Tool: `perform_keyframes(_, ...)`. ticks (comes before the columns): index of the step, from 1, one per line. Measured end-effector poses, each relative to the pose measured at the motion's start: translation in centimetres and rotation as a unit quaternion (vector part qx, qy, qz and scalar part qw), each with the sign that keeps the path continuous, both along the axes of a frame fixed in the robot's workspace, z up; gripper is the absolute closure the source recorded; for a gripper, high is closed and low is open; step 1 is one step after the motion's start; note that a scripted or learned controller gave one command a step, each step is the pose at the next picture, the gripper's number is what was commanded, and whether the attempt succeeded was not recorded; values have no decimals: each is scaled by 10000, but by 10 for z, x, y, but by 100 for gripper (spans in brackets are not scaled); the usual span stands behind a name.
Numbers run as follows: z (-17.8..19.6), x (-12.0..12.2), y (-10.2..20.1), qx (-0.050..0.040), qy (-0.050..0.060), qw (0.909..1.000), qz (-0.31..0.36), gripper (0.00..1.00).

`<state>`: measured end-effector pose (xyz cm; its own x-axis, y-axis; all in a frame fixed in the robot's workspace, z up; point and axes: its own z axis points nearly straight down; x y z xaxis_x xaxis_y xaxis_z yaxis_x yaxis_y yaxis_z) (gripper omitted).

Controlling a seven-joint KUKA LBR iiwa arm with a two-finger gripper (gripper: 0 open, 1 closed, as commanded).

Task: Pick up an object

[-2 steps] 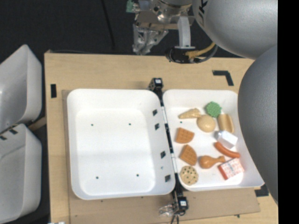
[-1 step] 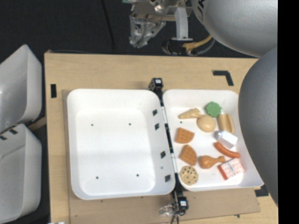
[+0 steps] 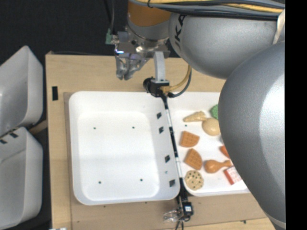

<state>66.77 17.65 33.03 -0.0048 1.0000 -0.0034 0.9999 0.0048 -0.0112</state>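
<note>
Down and to the left of the end effector (image 3: 126,74), the wooden worktop (image 3: 58,143) carries the left white bin (image 3: 115,147), whose back rim runs just below the end effector's tip. The end effector hangs over the bare strip of worktop behind that bin, near the bin's back right corner. It points downward, nothing can be seen in its grasp, and from this angle I cannot tell how far open it is. Down and to its right sits the right white bin (image 3: 192,99), touching the left one along their shared edge, and it holds the toy foods to pick from, all well apart from the end effector. Nearest the shared edge lie a square waffle piece (image 3: 189,139), a waffle wedge (image 3: 194,158) just below it, and a speckled round cookie (image 3: 194,180) at the front. Closest to the end effector is a pale cone-shaped pastry (image 3: 195,116), with a cream egg-shaped piece (image 3: 210,126) touching it and a green piece (image 3: 214,111) just behind. Farther right are a tan drumstick (image 3: 217,166) and a red-and-white piece (image 3: 232,175), both partly hidden under the grey arm (image 3: 254,128).
</note>
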Motion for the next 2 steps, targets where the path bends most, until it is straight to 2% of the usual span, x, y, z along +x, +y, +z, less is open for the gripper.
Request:
perform_keyframes(1,67,23,23,31,-95,10000,1,100)
perform_keyframes(2,226,20,25,44,-157,9999,5,100)
